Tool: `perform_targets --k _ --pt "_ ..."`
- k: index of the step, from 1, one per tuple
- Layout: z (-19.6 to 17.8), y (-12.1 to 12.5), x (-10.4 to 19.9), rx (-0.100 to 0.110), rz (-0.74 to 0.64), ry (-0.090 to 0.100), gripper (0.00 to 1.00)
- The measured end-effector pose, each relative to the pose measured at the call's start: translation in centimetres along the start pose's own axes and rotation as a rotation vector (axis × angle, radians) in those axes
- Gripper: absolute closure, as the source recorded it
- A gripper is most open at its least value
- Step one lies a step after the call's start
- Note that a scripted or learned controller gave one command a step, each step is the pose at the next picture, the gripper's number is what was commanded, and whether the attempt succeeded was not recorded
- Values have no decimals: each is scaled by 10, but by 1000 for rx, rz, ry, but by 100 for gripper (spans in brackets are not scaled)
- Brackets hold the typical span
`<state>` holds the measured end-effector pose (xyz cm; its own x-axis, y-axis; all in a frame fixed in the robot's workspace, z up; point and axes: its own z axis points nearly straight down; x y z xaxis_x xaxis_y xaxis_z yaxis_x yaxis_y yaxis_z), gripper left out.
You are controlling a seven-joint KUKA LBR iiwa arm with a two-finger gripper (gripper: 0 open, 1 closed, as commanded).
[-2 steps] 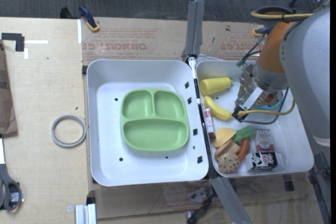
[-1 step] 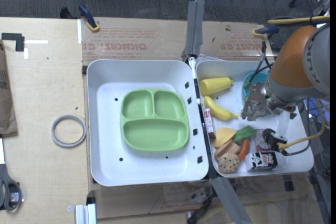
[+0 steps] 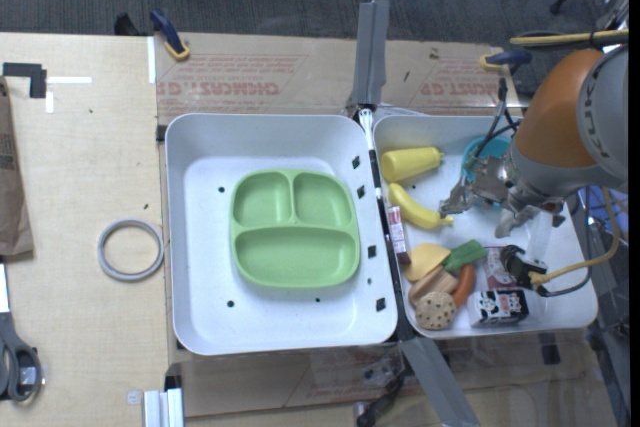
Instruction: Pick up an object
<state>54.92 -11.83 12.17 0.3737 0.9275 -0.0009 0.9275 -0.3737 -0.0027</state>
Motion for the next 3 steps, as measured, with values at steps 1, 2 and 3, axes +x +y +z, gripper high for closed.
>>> perform_targets --k 1,2,3 --pt "30 66 -55 0 -34 0 0" --pt "30 94 -58 0 -287 7 0" --pt "22 120 -9 5 -327 -1 0"
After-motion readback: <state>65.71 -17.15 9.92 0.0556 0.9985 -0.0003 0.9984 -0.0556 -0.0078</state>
